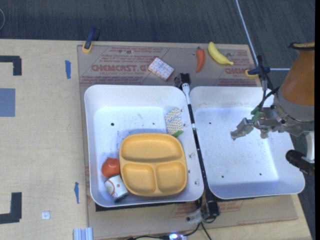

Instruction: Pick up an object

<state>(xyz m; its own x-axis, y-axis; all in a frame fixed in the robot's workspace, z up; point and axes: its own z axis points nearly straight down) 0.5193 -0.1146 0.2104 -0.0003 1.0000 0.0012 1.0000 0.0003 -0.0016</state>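
Two white bins sit side by side on the bench, and the crowded one is the left bin [97, 114]: a yellow divided tray [152, 164] fills its lower middle, nearly reaching the front rim. Squeezed against the tray's left edge is a red-orange tomato-like toy [110, 167], and just below that a small can [116, 188] lies tilted in the front left corner, touching the tray. Up at the tray's top right corner a patterned pouch [173, 121] leans close to the bin's right wall. The open floor in this bin is the upper left stretch, behind the tray. Behind the bins, on the cardboard, lie a checkered block [160, 68], then a red chili pepper [200, 60] and a yellow banana [219, 54], all well apart from the rims. A black divider strip [193, 129] runs between the bins. Now the right bin [220, 184]: bare white floor across its left and front. The gripper [241, 130] hovers over its upper right part, pointing left, with the fingers looking slightly parted and nothing between them, though they are small and blurry. The arm's orange band [300, 76] shows at the right edge.
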